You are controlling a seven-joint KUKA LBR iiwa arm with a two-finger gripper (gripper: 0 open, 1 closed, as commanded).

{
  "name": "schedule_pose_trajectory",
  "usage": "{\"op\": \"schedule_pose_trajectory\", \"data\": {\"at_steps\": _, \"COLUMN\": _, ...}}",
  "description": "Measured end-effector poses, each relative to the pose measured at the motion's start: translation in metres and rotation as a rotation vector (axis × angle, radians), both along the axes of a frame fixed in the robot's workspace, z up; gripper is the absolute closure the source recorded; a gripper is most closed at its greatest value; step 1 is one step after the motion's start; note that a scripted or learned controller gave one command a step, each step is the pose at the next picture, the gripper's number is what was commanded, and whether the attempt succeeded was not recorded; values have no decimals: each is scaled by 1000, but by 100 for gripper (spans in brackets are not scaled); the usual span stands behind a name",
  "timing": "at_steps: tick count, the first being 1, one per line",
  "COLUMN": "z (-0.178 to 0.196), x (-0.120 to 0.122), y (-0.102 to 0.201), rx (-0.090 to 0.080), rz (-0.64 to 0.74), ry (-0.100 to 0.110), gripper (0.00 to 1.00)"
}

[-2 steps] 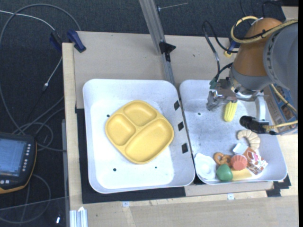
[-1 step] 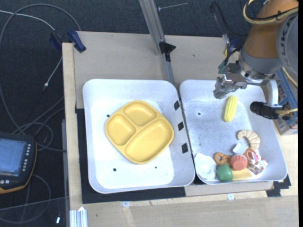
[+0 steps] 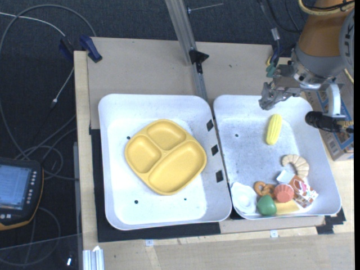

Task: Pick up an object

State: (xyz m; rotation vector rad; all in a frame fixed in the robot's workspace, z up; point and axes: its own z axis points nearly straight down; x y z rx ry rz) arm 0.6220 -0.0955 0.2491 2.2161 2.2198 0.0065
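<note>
The corn cob [image 3: 273, 129] lay in the right bin [image 3: 247, 151], its long axis running near to far. The claw [image 3: 271, 98] hung just beyond its far end, holding nothing; whether it was apart or together could not be told.

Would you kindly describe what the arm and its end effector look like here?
The arm has a rounded grey body with a wide orange band above the wrist. Dark cables run along its upper side. The end effector is a small, dull grey metal assembly ending in two short fingers.

We log a divided tray [image 3: 165, 163] mid left bin [image 3: 112, 151]; corn [image 3: 274, 129] near right bin's [image 3: 236, 167] far edge, toy foods [image 3: 281, 193] crowding its near-right corner.
</note>
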Motion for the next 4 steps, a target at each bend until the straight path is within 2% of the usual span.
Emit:
{"op": "schedule_pose_trajectory", "data": {"at_steps": 1, "z": 5, "x": -15, "y": 46, "rx": 4, "rz": 4, "ry": 9, "gripper": 100}}
{"op": "schedule_pose_trajectory", "data": {"at_steps": 2, "z": -7, "x": -35, "y": 89, "rx": 3, "rz": 3, "ry": 11, "gripper": 100}}
{"op": "schedule_pose_trajectory", "data": {"at_steps": 3, "z": -2, "x": -53, "y": 142, "rx": 4, "rz": 5, "ry": 10, "gripper": 100}}
{"op": "schedule_pose_trajectory", "data": {"at_steps": 4, "z": 2, "x": -84, "y": 183, "rx": 4, "rz": 4, "ry": 11, "gripper": 100}}
